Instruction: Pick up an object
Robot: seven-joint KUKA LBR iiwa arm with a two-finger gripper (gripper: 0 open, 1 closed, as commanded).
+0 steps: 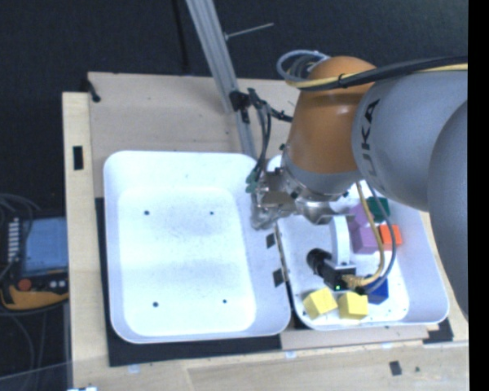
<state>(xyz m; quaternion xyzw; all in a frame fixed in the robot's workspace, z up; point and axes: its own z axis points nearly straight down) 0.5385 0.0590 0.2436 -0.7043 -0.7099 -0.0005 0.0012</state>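
Observation:
My gripper (303,215) hangs low over the left part of the right bin (428,298), under the grey arm and its orange band. The wrist hides what lies directly beneath it. In that bin, two yellow blocks (319,304) (353,305) lie side by side at the front, with a blue piece (378,292) just right of them. Further back, beside the wrist, sit a purple block (362,235), an orange piece (389,235) and a green piece (379,208). I see nothing between the gripper and any of these.
The left bin (114,218) stands beside the right one, sharing a narrow gap. A slanted metal rail (216,47) rises behind the bins. A blue box with cables (42,247) sits off the bench at far left.

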